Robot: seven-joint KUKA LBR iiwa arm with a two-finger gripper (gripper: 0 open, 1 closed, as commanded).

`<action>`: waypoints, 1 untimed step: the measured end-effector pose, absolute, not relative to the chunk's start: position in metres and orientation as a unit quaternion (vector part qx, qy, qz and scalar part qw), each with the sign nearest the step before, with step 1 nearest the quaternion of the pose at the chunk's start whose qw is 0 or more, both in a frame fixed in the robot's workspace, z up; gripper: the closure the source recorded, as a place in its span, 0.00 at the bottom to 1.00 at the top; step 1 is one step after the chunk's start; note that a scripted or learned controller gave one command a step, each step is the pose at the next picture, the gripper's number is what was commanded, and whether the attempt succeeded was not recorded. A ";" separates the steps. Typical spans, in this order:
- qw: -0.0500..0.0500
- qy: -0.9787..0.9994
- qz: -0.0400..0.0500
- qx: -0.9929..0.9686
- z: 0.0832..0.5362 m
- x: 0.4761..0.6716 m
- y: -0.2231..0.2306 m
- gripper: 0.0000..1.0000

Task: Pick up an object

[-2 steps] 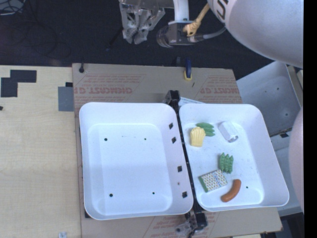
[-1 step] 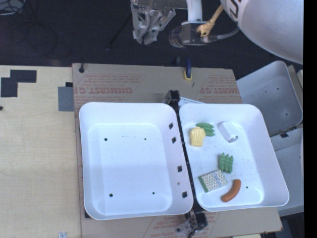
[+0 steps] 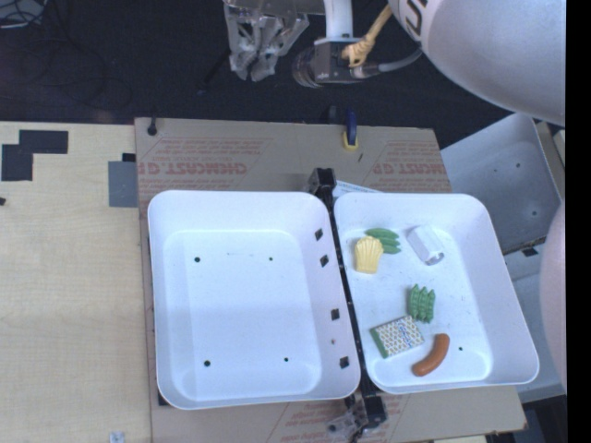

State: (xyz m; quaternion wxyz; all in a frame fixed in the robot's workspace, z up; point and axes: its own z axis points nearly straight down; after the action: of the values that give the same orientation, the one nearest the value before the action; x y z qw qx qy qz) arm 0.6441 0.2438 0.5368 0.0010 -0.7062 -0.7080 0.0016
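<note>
The right bin point(image 3: 506, 289) holds several small objects: a yellow ridged piece point(image 3: 367, 254) touching a green pod point(image 3: 383, 239), a white cylinder point(image 3: 426, 244), a green bumpy piece point(image 3: 421, 303), a flat patterned packet with a green edge point(image 3: 398, 336) and an orange-brown sausage point(image 3: 431, 354). My gripper point(image 3: 261, 55) hangs high at the back, above the bench's far edge and beyond the left bin point(image 3: 162, 275). It is far from every object. It stands open with nothing between its fingers.
Both bins rest on a brown cardboard sheet point(image 3: 277, 155), joined by a black clip strip point(image 3: 334, 284). A small blue and yellow item point(image 3: 351, 129) stands at the cardboard's back edge. The arm's grey body point(image 3: 489, 35) looms over the back right.
</note>
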 end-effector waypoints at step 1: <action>0.001 -0.708 0.002 -0.706 0.537 0.644 0.244 1.00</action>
State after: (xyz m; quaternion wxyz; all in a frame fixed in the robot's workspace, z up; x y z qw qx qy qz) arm 0.6437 0.2440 0.5368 0.0011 -0.7058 -0.7084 0.0019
